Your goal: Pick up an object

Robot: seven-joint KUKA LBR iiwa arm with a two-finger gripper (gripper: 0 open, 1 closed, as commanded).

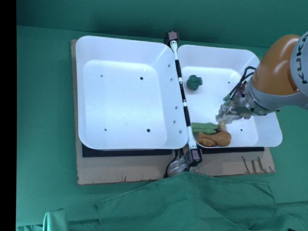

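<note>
Orange-tan lump [215, 138]: soft-looking, rounded, lobed shape, front of right bin [269, 134], touching the front wall near the divider rail [180, 88].
Green piece [204, 127]: flat, elongated, matte; lies just behind the orange-tan lump, touching it.
Dark green item [194, 82]: small, knobbly, sits alone toward back of right bin, well apart from the other two.
Gripper [226, 117]: hangs low over right bin, tip just above/beside the lump and green piece; open or closed, can't tell at this res. Nothing seen between its tips.
Handling guess: all three prob. light, plastic or rubbery toy food; lump likely gives a bit under squeeze, not fragile. Smooth skin could slip.
Where to grab: across the lump's narrow waist, away fr. bin wall; wall crowding is the risk. Dark green item is the easier, freer target.
Left bin [125, 90]: glossy white plastic, shallow, rounded corners, few small dark holes in floor.
Surroundings: cardboard sheet [120, 174] under bins, green cloth [192, 201] at front, wrinkled.
</note>
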